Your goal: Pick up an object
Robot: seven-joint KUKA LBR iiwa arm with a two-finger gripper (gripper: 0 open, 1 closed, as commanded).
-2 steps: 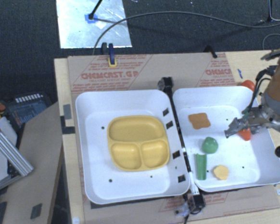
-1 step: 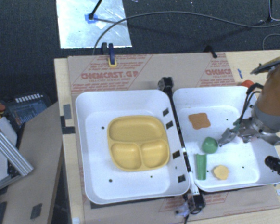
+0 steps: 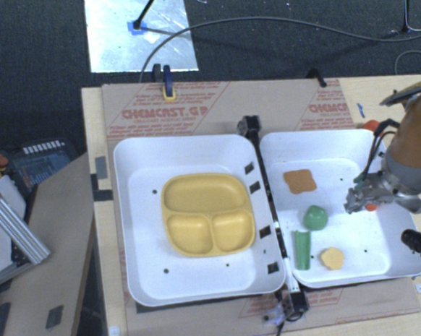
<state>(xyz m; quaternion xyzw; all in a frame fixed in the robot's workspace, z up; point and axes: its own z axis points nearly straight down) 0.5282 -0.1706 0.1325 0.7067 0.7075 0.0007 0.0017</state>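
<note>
In the right bin (image 3: 363, 260), the gripper (image 3: 358, 201) is being held just right of the green ball (image 3: 315, 218); its opening cannot be told.

The arm (image 3: 418, 147) comes in from the right edge of the view; its orange band sits high, and the grey wrist below it bends down and to the left. The gripper (image 3: 358, 197) hangs at the end of the wrist, pointing left and a little down; its metal parts are small and blurred.
</note>
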